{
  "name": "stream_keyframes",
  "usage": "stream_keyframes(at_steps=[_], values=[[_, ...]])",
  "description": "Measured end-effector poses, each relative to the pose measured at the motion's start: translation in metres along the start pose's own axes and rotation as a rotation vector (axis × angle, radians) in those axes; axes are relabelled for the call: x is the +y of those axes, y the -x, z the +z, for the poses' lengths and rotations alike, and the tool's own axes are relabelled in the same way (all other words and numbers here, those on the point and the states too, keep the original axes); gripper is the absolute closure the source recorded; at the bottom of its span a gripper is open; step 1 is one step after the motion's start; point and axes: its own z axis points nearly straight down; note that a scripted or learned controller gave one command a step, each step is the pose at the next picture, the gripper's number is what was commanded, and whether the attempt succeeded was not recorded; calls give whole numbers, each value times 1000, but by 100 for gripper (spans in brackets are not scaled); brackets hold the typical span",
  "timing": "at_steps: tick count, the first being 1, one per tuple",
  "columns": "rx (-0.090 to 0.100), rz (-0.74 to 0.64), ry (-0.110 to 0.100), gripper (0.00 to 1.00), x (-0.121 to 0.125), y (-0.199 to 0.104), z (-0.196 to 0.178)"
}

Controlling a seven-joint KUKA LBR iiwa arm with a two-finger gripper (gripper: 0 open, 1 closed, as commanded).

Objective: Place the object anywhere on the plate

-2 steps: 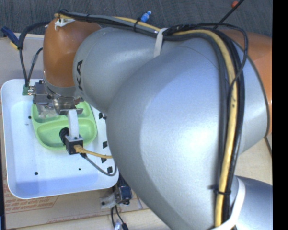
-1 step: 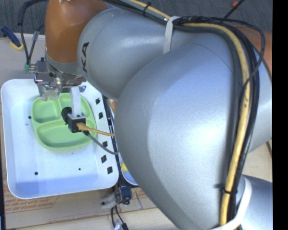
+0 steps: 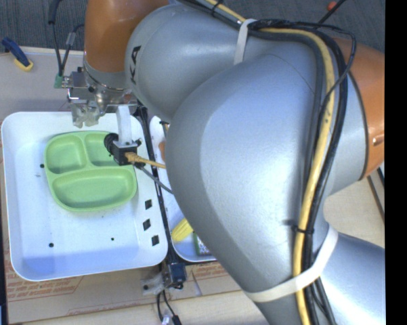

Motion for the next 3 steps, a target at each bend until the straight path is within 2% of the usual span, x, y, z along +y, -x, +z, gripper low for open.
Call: stream_keyframes(at_steps=[1, 2, 3], values=[[2, -2, 1, 100, 0, -40, 4], [1, -3, 1, 0, 0, -39, 3], [1, -9, 5, 100, 0, -40, -7]])
